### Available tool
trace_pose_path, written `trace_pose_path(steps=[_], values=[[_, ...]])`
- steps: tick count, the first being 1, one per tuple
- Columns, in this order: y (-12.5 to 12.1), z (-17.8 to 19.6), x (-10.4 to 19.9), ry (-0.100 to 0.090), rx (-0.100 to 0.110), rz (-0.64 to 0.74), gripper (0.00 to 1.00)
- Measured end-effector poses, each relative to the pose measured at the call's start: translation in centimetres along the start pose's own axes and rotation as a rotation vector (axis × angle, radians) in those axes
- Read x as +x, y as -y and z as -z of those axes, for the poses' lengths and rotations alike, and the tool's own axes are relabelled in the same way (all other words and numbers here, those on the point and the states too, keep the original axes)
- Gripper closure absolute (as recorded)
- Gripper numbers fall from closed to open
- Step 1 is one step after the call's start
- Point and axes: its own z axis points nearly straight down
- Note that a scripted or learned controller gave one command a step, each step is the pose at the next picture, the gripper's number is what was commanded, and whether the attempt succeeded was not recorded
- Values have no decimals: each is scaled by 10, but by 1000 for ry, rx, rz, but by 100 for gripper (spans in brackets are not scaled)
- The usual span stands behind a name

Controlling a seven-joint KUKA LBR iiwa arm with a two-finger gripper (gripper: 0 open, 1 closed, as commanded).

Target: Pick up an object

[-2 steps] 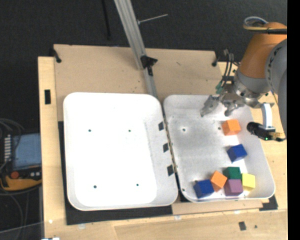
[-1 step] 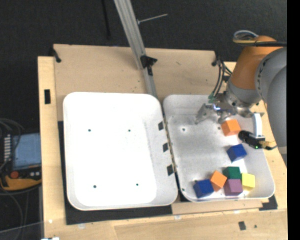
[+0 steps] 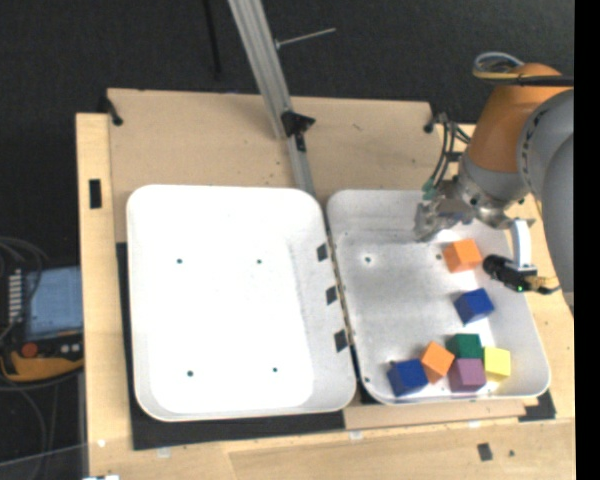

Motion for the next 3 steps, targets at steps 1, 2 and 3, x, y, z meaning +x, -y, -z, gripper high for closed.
trace_pose_path(steps=[1, 2, 3], values=[[-3, 56, 9, -7, -3, -3, 100], [-12, 103, 8, -6, -1, -3, 100], [-13, 130, 6, -7, 0, 1, 100]])
